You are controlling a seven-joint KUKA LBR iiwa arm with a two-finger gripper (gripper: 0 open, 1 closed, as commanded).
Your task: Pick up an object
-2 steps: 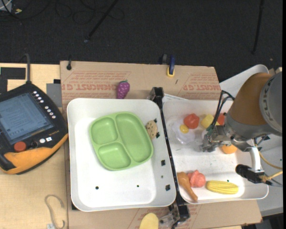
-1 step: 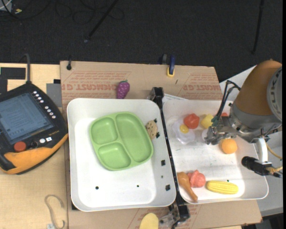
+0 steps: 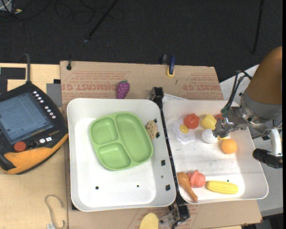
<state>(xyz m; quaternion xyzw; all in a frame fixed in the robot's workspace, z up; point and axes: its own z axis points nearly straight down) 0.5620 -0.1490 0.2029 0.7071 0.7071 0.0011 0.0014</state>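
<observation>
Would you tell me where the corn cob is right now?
The corn cob lies near the front edge of the right bin, just right of the pink toy and carrot.

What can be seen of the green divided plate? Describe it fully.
The green divided plate is pale green and looks like smooth plastic, with rounded corners and three compartments: two on its upper side and one on its lower side. It lies flat, turned slightly askew, in the left white bin. A small speckled cookie-like piece sits against its right edge.

Orange ball (image 3: 229,147) in right bin, white egg (image 3: 209,136) just left, corn cob (image 3: 222,187) lying near front edge
</observation>
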